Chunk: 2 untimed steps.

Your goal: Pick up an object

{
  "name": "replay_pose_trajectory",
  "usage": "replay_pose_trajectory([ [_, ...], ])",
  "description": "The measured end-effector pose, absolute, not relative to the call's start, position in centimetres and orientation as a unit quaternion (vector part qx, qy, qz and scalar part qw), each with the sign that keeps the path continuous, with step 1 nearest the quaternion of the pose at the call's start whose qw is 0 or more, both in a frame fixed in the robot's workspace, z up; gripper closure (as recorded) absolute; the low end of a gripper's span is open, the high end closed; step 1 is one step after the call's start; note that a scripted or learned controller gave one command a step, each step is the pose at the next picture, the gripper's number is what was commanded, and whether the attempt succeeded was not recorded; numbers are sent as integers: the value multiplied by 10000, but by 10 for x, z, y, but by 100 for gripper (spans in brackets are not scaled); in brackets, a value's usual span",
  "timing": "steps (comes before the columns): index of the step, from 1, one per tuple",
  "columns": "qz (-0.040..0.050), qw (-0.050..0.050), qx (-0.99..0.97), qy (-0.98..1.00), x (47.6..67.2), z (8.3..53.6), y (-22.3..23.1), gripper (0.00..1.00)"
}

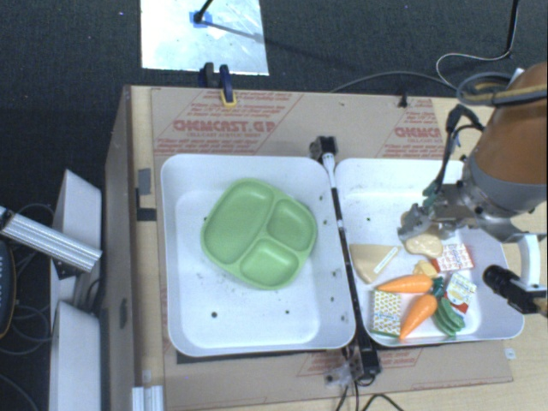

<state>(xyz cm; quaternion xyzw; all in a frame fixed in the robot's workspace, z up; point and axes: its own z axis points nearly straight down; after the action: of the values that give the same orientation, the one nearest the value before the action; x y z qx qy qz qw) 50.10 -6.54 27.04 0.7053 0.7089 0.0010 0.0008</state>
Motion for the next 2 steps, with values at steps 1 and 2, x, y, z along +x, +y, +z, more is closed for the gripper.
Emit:
replay_pose_trajectory([
  [1,6,5,7054,7088,487,268,-34,100],
  [2,7,5,7053,7089,523,266,-41,100],
])
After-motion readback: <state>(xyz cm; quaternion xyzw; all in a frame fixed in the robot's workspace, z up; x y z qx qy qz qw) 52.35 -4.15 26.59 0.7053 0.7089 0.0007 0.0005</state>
